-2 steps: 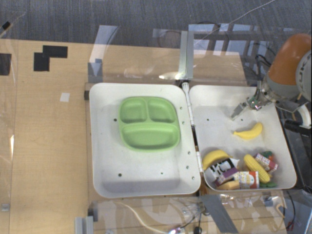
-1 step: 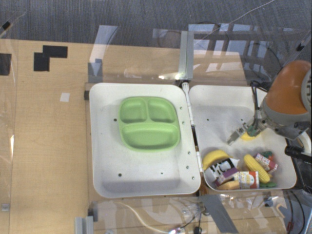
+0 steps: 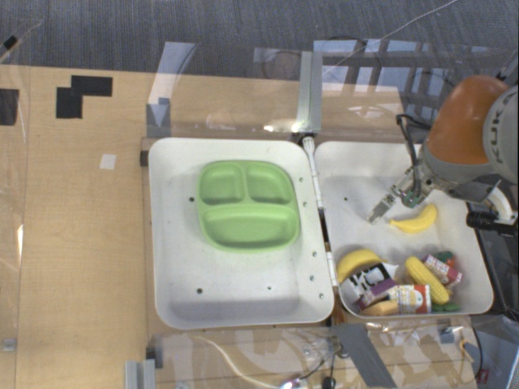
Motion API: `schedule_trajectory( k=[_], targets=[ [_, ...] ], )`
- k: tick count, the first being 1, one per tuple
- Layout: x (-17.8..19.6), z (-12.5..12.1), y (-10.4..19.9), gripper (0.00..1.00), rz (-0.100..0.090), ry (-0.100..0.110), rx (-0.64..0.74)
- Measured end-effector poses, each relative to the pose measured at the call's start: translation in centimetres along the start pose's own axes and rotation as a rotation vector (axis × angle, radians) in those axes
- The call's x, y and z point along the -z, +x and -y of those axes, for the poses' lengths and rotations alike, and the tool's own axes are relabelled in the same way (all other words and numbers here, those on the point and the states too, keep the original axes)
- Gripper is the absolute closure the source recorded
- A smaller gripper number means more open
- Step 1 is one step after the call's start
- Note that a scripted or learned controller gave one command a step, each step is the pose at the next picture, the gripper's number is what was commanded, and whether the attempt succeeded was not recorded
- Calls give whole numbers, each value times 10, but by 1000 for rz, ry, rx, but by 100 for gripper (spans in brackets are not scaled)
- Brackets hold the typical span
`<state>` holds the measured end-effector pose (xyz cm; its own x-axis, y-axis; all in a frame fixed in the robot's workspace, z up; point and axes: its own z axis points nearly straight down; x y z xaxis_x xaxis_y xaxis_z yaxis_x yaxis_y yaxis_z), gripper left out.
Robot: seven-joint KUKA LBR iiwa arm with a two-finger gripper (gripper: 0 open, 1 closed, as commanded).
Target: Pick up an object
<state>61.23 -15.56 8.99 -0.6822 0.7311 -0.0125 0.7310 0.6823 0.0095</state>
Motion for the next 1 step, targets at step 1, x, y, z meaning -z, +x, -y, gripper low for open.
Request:
schedule_trajectory(
  k=[1],
  targets=[
    [-2,-60,-3,0,-5,8,22]
  ],
)
